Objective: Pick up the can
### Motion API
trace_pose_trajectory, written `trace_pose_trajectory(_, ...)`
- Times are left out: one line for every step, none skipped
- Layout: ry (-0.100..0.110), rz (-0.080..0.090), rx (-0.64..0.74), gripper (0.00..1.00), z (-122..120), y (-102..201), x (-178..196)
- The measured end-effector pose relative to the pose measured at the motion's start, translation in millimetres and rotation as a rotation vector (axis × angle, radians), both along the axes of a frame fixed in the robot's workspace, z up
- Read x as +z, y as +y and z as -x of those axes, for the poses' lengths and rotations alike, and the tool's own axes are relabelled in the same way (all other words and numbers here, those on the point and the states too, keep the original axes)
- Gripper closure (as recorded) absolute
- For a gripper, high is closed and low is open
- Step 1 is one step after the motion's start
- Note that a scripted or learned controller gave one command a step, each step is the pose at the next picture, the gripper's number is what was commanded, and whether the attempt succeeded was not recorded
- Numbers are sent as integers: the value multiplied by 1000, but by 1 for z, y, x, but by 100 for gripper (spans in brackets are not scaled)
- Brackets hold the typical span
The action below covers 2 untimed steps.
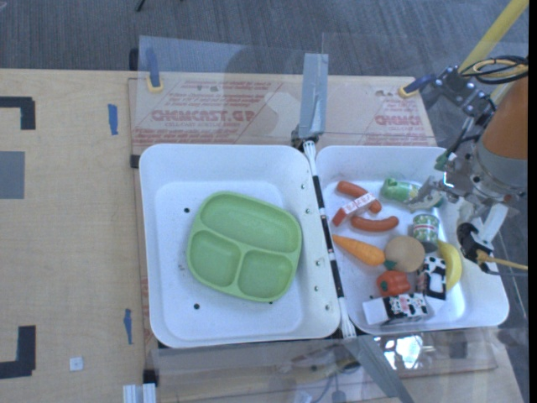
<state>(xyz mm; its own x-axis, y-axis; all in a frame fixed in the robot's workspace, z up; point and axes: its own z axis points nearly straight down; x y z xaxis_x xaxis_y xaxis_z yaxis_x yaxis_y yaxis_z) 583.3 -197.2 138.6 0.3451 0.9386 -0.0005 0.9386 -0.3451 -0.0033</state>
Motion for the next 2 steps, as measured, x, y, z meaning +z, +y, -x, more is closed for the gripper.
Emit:
trace_pose_trajectory(-6, -3, -29, 0, 36, 4, -53)
trace_pose_trajectory(-7, 0, -228, 0, 31, 38, -53)
